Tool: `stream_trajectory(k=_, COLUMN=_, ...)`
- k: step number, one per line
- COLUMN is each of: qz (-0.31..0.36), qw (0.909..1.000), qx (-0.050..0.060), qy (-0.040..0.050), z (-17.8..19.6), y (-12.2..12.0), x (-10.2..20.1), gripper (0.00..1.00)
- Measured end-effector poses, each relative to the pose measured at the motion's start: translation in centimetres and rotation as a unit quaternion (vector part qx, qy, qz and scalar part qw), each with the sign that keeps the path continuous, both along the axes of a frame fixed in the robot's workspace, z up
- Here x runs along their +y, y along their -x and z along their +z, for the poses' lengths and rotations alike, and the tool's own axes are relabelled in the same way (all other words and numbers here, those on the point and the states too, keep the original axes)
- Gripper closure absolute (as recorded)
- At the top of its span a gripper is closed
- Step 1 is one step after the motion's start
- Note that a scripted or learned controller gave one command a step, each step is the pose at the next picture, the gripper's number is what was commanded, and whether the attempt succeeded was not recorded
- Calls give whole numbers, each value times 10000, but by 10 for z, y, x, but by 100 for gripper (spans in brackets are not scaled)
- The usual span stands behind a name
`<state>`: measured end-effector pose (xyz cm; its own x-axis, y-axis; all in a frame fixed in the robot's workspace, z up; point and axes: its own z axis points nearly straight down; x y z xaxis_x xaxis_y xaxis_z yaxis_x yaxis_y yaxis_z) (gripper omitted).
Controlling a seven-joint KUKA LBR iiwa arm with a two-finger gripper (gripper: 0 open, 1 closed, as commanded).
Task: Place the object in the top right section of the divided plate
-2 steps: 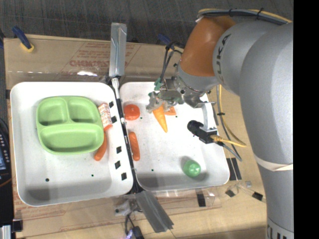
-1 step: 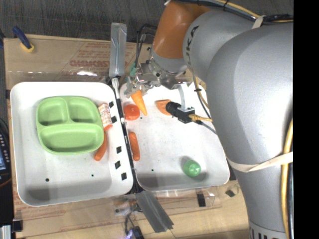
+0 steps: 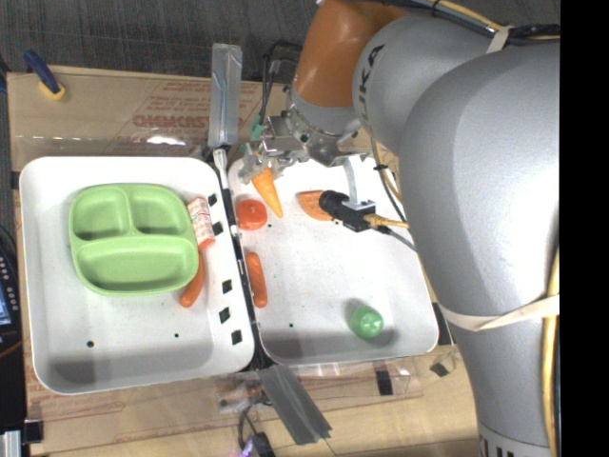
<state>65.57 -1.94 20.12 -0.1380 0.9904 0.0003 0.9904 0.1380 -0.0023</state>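
Bright even overhead light, soft shadows, slightly soft focus

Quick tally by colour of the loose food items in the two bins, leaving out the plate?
Orange or red: 6, namely carrot at the hand, slice, round piece, sausage, stick, striped packet.
Green: 1, the ball.
Total: 7

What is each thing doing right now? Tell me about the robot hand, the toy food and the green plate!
Gripper: shut on the carrot, over the right bin.
Carrot: held, tip pointing down.
Green divided plate: flat in the left bin, sections bare.
Tomato: resting in the right bin.
Sausage: lying by the divider.
Green ball: resting in the right bin.
Orange stick: lying against the plate's edge.
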Motion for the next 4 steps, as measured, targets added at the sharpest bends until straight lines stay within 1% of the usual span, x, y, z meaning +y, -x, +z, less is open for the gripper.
stream_trajectory(k=1, qz=21, qw=10000, qx=4, qy=1, z=10, y=0, x=0, gripper=100)
stream_trajectory(k=2, qz=411, qw=9992, qx=12, qy=-5, z=-10, y=0, x=62, gripper=100)
stream_trajectory(k=3, qz=433, qw=9991, qx=16, qy=-7, z=0, y=-1, x=63, gripper=100)
stream_trajectory(k=4, qz=-1456, qw=9893, qx=37, qy=6, z=-100, y=1, x=149, gripper=100)
